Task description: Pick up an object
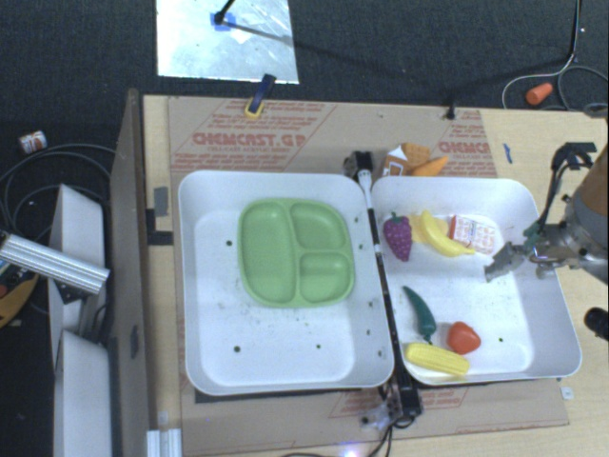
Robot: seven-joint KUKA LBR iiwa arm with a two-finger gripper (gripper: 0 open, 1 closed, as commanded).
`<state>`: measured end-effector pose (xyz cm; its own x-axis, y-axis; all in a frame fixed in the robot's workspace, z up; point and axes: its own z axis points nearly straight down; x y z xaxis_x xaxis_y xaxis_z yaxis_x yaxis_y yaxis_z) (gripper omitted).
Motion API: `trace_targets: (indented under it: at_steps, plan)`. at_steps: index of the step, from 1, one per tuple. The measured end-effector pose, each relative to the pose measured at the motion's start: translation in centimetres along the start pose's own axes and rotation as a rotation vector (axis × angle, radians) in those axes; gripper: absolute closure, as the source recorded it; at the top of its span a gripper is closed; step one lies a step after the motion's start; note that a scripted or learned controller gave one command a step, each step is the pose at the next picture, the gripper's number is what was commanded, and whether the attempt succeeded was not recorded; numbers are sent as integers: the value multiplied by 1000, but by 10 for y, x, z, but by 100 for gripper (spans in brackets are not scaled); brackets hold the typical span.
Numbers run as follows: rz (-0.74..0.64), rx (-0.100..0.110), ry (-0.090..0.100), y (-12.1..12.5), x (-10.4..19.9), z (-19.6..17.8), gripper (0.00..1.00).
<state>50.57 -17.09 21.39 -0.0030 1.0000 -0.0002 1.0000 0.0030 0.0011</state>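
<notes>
The right bin (533,350) holds several toy foods. A purple bunch of grapes (398,237) lies at its far left, beside a yellow banana (438,236) and a white and red packet (473,231). Nearer the front are a green pepper (420,313), a red tomato (463,337) and a yellow corn cob (437,358). My gripper (501,262) reaches in from the right, low over the bin's right half, just right of and below the packet. Nothing shows in its grasp.
The left bin (209,350) bears a green divided plate (295,253). An orange toy (423,165) lies on the cardboard behind the right bin. A ridge (376,265) separates the two bins. Cables lie on the floor at far right.
</notes>
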Motion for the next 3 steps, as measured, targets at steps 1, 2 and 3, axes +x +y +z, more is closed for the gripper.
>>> trace_targets:
  at_steps: [1,2,3]
  plan:
    - [-6,-3,0,73,26,59,0]
    - [-3,-5,-13,123,75,131,0]
    - [1,-5,-4,123,76,118,100]
